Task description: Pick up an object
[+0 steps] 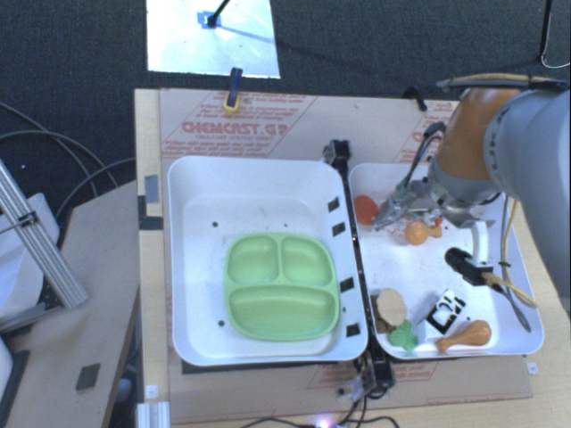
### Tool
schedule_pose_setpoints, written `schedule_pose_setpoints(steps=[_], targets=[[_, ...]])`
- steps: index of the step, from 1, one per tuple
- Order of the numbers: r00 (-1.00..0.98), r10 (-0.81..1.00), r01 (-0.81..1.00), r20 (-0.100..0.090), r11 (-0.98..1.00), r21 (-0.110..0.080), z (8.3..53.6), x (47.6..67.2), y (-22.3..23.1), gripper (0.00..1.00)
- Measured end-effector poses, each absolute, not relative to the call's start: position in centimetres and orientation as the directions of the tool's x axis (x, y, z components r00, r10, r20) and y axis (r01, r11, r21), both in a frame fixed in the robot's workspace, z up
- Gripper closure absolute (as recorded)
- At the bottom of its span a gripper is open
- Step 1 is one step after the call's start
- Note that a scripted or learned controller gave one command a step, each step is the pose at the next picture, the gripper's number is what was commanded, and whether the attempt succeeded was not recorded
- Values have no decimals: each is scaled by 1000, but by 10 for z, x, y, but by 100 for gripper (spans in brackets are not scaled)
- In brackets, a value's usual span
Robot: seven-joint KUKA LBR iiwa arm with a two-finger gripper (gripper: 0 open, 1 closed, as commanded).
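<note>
My gripper (399, 213) is low over the back of the right bin (513, 324), with the grey arm and its orange band coming in from the right. A red round piece (365, 209) lies just left of the gripper. A small orange piece (417, 232) lies right below it, and whether the gripper touches it cannot be made out. Toward the front of this bin are a tan round piece (390, 306), a green piece (403, 336), a black-and-white block (449, 310) and an orange gourd-shaped piece (465, 334).
The left bin (192, 203) holds a green divided plate (282, 285). A black divider rail (346, 239) runs between the two bins. Cardboard lies under both bins, and a blue and yellow clamp (234, 90) sits at the back.
</note>
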State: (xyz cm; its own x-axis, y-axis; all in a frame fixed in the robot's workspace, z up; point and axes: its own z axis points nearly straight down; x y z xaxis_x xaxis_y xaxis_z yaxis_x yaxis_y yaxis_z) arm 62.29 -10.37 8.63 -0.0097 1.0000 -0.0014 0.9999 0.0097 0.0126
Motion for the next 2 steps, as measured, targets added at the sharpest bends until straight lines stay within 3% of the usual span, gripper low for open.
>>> schedule_pose_setpoints(steps=[1,2], targets=[[0,1000,1000,5,0,2,86,644,-168,0],[-2,1000,1000,-3,2,9,126,663,-207,0]])
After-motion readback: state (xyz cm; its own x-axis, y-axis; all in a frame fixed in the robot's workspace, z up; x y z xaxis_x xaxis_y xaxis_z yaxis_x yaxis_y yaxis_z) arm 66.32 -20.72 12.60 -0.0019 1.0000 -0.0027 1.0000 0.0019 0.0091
